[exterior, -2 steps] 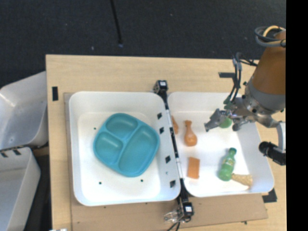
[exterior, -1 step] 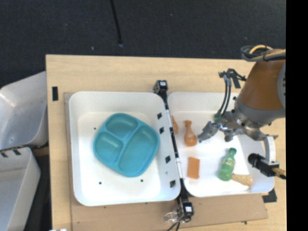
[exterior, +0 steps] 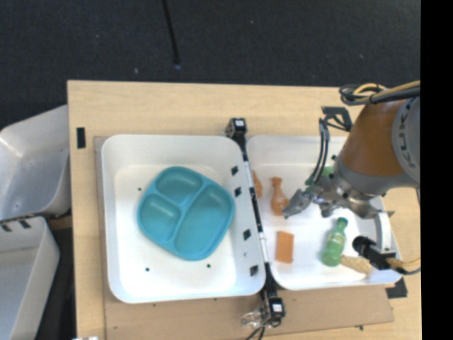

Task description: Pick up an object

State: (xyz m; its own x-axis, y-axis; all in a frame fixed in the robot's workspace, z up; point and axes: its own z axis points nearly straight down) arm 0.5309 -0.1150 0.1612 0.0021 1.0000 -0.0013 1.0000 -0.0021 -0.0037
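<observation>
The right bin (exterior: 297, 151) holds several small objects. A small brown bottle-shaped piece (exterior: 277, 195) stands near the bin's left wall, with a little orange piece (exterior: 257, 187) beside the divider. An orange block (exterior: 284, 246) lies near the front. A green bottle (exterior: 334, 243) lies toward the front right, with a tan oblong piece (exterior: 354, 263) just beside it. My gripper (exterior: 311, 202) hangs over the middle of the right bin, just right of the brown piece and above the green bottle. I see nothing held in it.
The left bin (exterior: 120, 275) holds a blue divided plate (exterior: 185, 212). Black clips run along the divider (exterior: 249, 211) between the bins. The grey and orange arm (exterior: 375, 151) covers the right bin's far right part. A white container (exterior: 32, 168) sits off the bench at the left.
</observation>
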